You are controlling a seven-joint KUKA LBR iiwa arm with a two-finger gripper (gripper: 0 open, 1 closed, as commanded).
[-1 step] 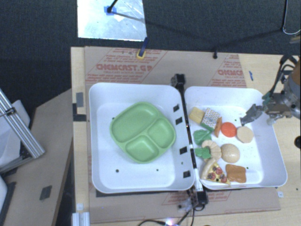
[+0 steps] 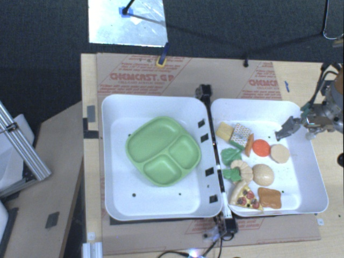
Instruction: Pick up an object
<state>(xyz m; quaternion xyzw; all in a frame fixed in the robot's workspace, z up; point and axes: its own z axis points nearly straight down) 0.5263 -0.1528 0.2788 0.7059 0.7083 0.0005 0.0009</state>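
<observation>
White plastic, two shallow bins side by side on a bench faced with printed cardboard (image 2: pixel 140 74). In the left bin (image 2: pixel 115 198) we record one green divided plate (image 2: pixel 163 150), three compartments, lying slightly turned near the middle. In the right bin (image 2: pixel 309 187) we record a cluster of toy foods toward its left half: a yellow cheese wedge (image 2: pixel 224 130) at the top left; a speckled block (image 2: pixel 241 135) touching it; a red-orange round piece (image 2: pixel 261 148) beside that; a pale round disc (image 2: pixel 279 153) just right of the red one; a green leafy piece (image 2: pixel 231 156) against the divider; a tan bun-like ball (image 2: pixel 262 174) in the middle; a pizza slice (image 2: pixel 244 196) at the lower left; and a brown toast-coloured piece (image 2: pixel 269 198) just beside it. We note the gripper (image 2: pixel 286 129) over the right bin's upper right area, apart from the foods and above the pale disc, carrying nothing that we can see; whether its fingers are spread or pressed together we cannot tell.
</observation>
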